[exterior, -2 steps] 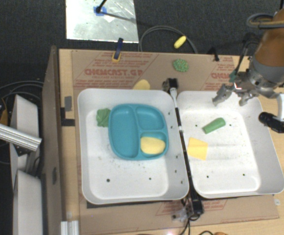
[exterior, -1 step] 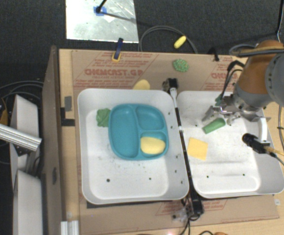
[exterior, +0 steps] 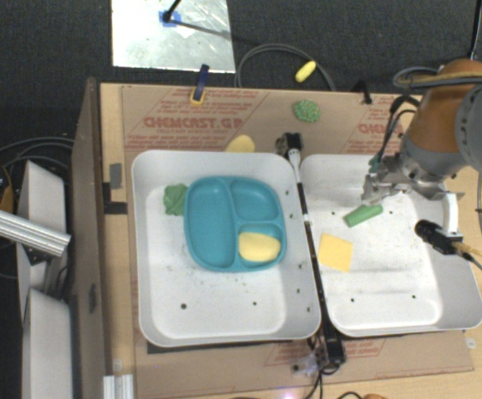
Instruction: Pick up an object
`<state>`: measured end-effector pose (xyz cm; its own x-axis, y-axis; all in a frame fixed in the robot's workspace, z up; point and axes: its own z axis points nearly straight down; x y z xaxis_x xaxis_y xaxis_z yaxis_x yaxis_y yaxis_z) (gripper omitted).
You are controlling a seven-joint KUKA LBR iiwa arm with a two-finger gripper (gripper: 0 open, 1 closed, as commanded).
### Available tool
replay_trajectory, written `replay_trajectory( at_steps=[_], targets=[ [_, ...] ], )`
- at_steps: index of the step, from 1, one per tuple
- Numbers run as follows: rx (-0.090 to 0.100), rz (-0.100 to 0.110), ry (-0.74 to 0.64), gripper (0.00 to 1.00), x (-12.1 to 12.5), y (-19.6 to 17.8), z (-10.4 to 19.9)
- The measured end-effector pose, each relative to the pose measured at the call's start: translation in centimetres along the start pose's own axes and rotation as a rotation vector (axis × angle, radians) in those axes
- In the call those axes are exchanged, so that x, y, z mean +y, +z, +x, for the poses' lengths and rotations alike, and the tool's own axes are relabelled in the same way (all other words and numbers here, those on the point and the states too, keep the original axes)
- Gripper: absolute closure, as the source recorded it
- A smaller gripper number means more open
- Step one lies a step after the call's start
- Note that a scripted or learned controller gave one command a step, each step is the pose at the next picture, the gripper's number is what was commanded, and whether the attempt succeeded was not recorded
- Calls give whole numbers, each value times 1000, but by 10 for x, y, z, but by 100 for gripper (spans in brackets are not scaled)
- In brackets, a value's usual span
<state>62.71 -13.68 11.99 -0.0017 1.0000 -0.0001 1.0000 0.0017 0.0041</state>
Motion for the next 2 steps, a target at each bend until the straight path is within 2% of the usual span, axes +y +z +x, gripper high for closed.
replay_trajectory(
  at_steps=[1, 2],
  targets=[
    [0, 0, 0, 0, 0, 0, 0],
    [0, 4, 2, 0, -4, 37, 0]
  ],
)
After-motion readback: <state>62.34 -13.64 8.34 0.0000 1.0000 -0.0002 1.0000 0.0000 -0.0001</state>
